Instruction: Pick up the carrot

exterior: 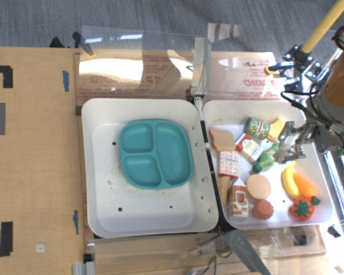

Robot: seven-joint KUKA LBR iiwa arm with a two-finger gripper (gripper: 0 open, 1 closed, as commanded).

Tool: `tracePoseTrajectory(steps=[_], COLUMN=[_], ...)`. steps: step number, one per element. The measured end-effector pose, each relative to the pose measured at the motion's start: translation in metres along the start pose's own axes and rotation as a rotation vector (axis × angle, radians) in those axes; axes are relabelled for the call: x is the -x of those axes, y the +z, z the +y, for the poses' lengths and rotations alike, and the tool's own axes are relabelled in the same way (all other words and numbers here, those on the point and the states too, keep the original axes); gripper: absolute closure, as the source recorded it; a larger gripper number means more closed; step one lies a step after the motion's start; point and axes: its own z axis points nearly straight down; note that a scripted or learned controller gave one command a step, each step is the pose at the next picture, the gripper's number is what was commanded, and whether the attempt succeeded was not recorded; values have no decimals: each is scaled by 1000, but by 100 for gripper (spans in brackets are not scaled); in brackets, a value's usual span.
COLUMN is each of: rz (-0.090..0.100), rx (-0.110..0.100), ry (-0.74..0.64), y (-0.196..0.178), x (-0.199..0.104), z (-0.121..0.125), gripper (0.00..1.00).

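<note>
The carrot (305,185) is a short orange piece lying in the right bin (327,211), near its right wall. It rests against a yellow banana (288,180) on its left, with a red tomato (301,209) just in front of it. My gripper (289,146) hangs over the upper right part of that bin, up and to the left of the carrot and apart from it. It is close above a green vegetable (264,161). I see nothing held in it.
The right bin also holds a bread slice (222,137), a green can (256,127), cheese (277,129), a small carton (249,148), a red-white packet (228,165), a bun (258,186) and a strawberry (264,209). A teal divided plate (156,153) lies in the left bin (97,211).
</note>
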Motion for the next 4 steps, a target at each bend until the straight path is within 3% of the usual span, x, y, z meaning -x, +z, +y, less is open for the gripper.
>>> tracePoseTrajectory(steps=[1, 2, 3, 4], rz=[-12, 1, -8, 0], rx=[-8, 0, -11, -1], ry=[-25, -291, -356, -660], y=[-92, 0, -59, -15], x=[47, 31, -21, -32], z=[-70, -37, -89, -43], gripper=[100, 100, 100, 100])
